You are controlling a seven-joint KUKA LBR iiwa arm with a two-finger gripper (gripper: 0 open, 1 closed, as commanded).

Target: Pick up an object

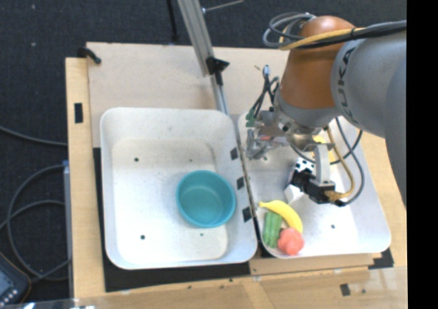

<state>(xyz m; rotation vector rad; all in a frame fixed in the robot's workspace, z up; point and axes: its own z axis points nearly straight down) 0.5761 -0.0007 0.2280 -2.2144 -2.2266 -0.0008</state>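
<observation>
The gripper (259,142) hangs over the rear left part of the right bin (356,227), close to the wall that this bin shares with its neighbour. It sits at the end of the grey arm (369,75), which comes in from the right of the view with its orange band just above the wrist. Whether the gripper is released or clenched cannot be told from this angle, and nothing can be seen held in it.

Toward the front of the same bin, well apart from the gripper and lower in the view, lies a small cluster of things. A yellow banana (283,212) curves across the top of it. A green piece (272,229) lies right under the banana, touching it. A red piece (291,241) sits against the green one on its right, near the bin's front left corner.

Across the shared wall, the left bin (137,164) holds a blue bowl (206,198), upright with its mouth upward, toward the front right of that bin and to the gripper's lower left in the view.

Both bins rest on the pale bench (150,75).
</observation>
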